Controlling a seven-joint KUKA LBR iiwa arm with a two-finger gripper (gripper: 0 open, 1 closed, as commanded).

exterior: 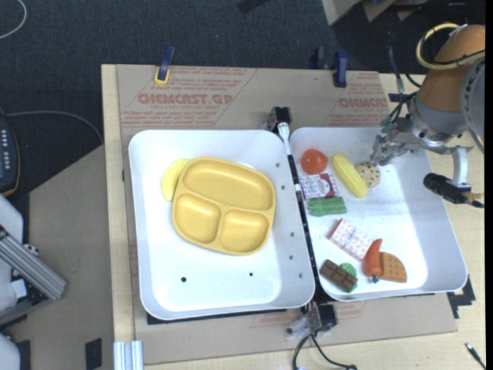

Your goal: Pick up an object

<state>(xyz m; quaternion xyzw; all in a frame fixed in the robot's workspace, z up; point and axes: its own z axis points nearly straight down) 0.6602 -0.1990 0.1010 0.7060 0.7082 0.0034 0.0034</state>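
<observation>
Over in the right bin (431, 230), the toy foods lie scattered, and any of them could be the thing to lift. Nearest the arm is a speckled cookie (370, 176) at the far end of the bin, touching the right side of a yellow corn cob (350, 176). Just left of the corn sits a red tomato (313, 160), and close on the near side of that a red-and-white packet (319, 185) and then a green bean pod (326, 205). Farther toward me lie a pink-patterned wrapper (351, 238), a carrot (373, 258) beside a brown waffle (393, 267), and a chocolate bar (337, 274) with a bit of green just beside it. The gripper (383, 152) hangs just on the far side of the cookie, at the bin's far edge, and from where I stand I cannot tell how its tips are set; nothing shows between them. Above it the grey arm (451, 91) with its orange band comes in from the right. The left bin (150, 230) holds a yellow divided plate (223, 205), with a small yellow piece (172, 178) peeping from under its left rim. Both bins rest on a brown board (192, 91) clamped at the far edge.
</observation>
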